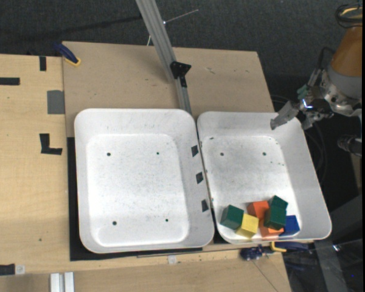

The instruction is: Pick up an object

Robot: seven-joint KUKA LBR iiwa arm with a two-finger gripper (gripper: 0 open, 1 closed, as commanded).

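A: On the bench [128, 72], two shallow white bins sit side by side, the left bin [137, 178] showing a bare speckled floor and the right bin [255, 169] carrying all the cargo. The grey arm with its orange band [347, 59] hangs over the right bin's far right corner.

B: And the gripper [284, 115]?

A: It is poised just above the right bin's far rim near that corner. Whether it stands wide or narrow, I cannot tell; it reads as one grey wedge, with nothing visibly held.

B: Where are the objects from there?

A: A cluster of blocks [260, 216] is crowded against the right bin's near edge, towards its near right corner. From the gripper they lie across the whole length of the bin, well apart from it, along the same right-hand side. By my reading the coming move is a long run from the far rim to the near one, then a descent.

B: What do they look like?

A: Small chunky cubes, packed touching. Two green blocks, one at the left [232, 216] and one at the upper right [278, 210], a yellow block [249, 224] at the front, orange ones [259, 209] between, a blue block [291, 224] at the right. None shows a clear long axis. The green block at the left looks the most exposed pick.
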